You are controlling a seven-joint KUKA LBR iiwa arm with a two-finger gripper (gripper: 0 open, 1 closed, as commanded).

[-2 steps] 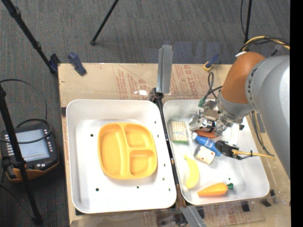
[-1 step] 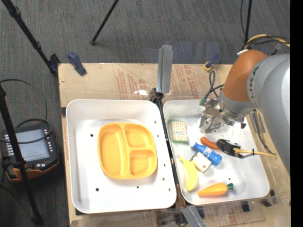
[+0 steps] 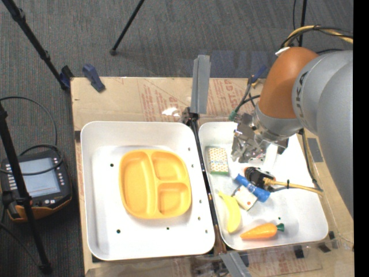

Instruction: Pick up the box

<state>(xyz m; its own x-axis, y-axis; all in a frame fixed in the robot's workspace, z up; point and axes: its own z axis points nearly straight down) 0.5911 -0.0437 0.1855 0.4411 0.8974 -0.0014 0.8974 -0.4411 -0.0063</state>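
The box (image 3: 218,160) is small and green-patterned, lying flat near the left wall of the right bin (image 3: 305,212). My gripper (image 3: 243,152) hangs just to the right of the box, over the upper part of that bin, a short gap away from it. Nothing shows between its fingers, and the wrist hides whether they are spread or closed.
In the right bin lie a blue and white object (image 3: 250,189), a yellow banana (image 3: 231,212) and an orange carrot (image 3: 260,231). A yellow divided plate (image 3: 154,183) sits in the left bin (image 3: 98,212). A grey post (image 3: 200,88) stands behind the bins.
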